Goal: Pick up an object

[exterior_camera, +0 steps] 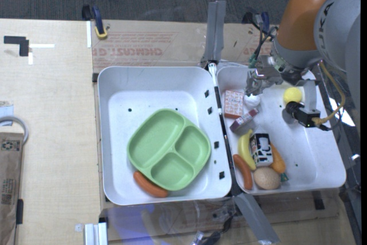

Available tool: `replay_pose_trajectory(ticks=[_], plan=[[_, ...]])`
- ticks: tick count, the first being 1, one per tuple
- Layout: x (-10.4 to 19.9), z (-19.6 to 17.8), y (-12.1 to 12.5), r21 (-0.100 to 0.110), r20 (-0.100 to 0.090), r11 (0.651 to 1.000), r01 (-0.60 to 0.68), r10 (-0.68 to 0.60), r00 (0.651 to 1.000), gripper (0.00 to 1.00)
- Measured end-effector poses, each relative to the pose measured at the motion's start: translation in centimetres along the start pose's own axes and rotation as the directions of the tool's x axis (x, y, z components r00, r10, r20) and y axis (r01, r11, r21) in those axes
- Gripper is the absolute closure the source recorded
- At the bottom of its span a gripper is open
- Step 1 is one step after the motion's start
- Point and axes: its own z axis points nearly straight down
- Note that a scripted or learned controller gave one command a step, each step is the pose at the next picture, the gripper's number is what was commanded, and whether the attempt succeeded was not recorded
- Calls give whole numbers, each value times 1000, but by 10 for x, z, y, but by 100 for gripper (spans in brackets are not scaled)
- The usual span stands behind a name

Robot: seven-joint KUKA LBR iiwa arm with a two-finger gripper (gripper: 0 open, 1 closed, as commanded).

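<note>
Objects fill two bins: left bin [109, 123] bears a green divided plate [168, 149] over an orange sausage [150, 185]; right bin [321, 172] has a banana [245, 149], black carton [262, 149], egg [266, 179]; gripper [252, 92] hangs above the far end, grip state indiscernible.

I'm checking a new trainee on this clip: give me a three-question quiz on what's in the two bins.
1. True or false: the green divided plate lies in the left bin.
2. Which sits beside the banana in the right bin? A) a blue cup B) a black-and-white carton C) a spoon
3. Fill in: the gripper hangs over the ____ bin.

Key: 1 true; 2 B; 3 right.
</note>
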Motion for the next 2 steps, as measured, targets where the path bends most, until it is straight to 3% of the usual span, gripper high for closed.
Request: replay_pose_trajectory(ticks=[1,2], plan=[[0,0,0,0,0,1000,0,0,1000,0],[-13,0,-7,-1,0,966,258,-258,966,0]])
